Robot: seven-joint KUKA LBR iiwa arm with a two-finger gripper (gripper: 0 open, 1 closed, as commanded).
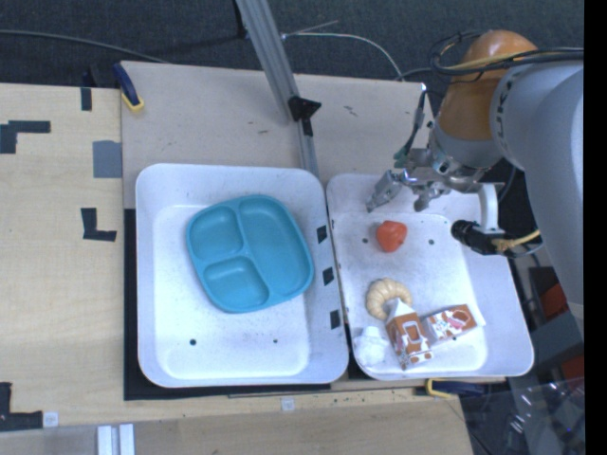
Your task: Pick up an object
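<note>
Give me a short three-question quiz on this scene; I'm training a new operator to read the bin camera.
1. True or false: the blue tray lies in the left bin.
2. Which thing lies nearest the gripper? A) carton B) red ball C) pastry
3. Fill in: the arm reaches over the ____ rim of the right bin.

Key
1. True.
2. B. The red ball sits just below the gripper, not between its fingers; the pastry and carton lie nearer the bin's front.
3. Far (top in the view).
</note>
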